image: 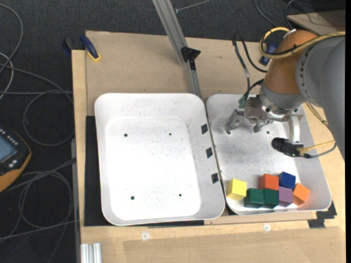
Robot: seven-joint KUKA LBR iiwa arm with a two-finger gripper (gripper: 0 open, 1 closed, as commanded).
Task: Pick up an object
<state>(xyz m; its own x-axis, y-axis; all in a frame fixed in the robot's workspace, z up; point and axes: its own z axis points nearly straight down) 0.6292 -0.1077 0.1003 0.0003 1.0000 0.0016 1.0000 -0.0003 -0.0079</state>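
A pale wooden bench (137,64) is sitting on dark grey carpet (38,15), with black cables (33,100) looping across the floor at its left. A yellow-and-black handheld device (10,156) is lying at the left edge, while a blue-and-yellow clamp (90,47) is gripping the bench's far left corner. A slanting aluminium rail (173,32) is rising from the bench's middle under even, soft light.

no readable text, labels, numbers
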